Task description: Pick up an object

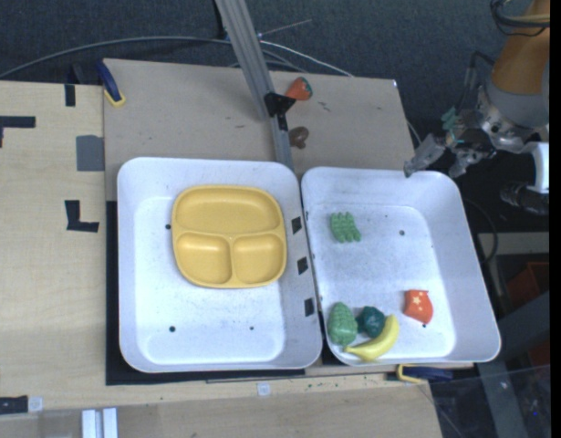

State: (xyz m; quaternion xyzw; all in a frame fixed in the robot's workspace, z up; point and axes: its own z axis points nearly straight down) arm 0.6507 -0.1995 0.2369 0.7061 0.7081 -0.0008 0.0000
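Note:
The right bin (462, 235) holds several small toys. A light green ridged piece (344, 227) lies near its far left. At its near edge a green piece (341, 323), a dark teal piece (370, 319) and a yellow banana (379, 340) sit bunched together. A red-orange piece (419, 306) lies just right of them. My gripper (441, 161) hangs over the bin's far right corner, well away from every toy. Its fingers stand open with nothing between them.
A yellow divided plate (230, 235) lies in the left bin (134, 272). A slanted metal rail (248, 48) crosses the bench behind the bins, with an orange item (299, 88) and a brown item (299, 137) beside it.

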